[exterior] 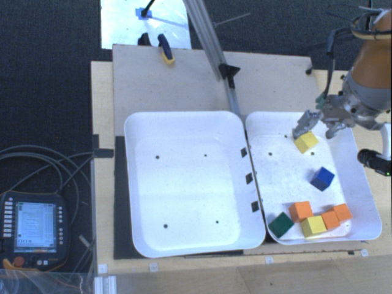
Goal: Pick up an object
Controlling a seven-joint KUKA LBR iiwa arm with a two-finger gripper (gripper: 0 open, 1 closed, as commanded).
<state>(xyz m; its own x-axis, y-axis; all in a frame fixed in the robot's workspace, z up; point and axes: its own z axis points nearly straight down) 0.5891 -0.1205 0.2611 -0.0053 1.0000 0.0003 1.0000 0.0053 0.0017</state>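
Note:
My gripper (pixel 315 133) hangs over the far part of the right bin (pixel 366 196), its two fingers spread open. A yellow cube (pixel 306 142) lies just in front of and below the left finger (pixel 302 126), not clasped between the two. A blue cube (pixel 322 178) sits mid-bin. Along the near edge lie a green cube (pixel 281 224), an orange cube (pixel 300 211), a second yellow cube (pixel 313 225) and two more orange cubes (pixel 335 216).
The left bin (pixel 184 116) stands beside the right one, with black clips on the shared edge. A slanted metal pole (pixel 208 29) rises behind the bins. A teach pendant (pixel 30 228) with cables lies at the far left.

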